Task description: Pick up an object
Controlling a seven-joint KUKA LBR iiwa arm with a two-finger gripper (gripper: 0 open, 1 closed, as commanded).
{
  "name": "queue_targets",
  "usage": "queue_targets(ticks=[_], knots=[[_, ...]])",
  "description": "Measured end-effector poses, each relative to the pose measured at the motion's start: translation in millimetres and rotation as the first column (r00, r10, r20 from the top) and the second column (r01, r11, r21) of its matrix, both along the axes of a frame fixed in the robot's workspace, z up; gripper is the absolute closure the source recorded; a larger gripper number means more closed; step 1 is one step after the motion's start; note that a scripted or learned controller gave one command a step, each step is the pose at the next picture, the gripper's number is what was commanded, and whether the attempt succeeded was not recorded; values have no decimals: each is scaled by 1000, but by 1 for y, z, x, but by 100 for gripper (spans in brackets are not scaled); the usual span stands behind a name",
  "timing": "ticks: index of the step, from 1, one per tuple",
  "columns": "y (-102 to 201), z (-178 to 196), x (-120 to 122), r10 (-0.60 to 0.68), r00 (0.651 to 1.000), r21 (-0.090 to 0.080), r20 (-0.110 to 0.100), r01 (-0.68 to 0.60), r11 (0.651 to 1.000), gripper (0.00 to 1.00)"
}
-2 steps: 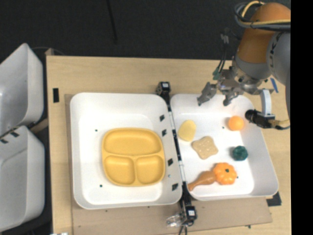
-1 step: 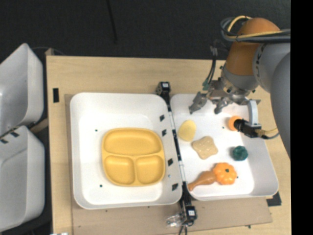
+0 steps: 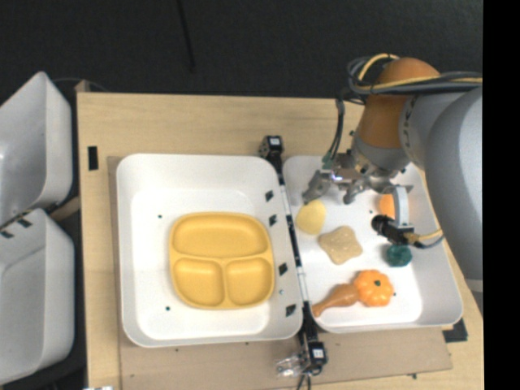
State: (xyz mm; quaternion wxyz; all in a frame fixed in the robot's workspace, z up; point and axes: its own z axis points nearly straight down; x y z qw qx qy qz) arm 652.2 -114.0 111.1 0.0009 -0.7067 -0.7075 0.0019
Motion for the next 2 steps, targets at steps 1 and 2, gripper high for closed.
queue_targets(ticks=[1,2], knots=[[-1,-10,0,0,1000,-1,4,0,1000,0],[-2,2,1,-1,1000,-1,7,1,1000,100]])
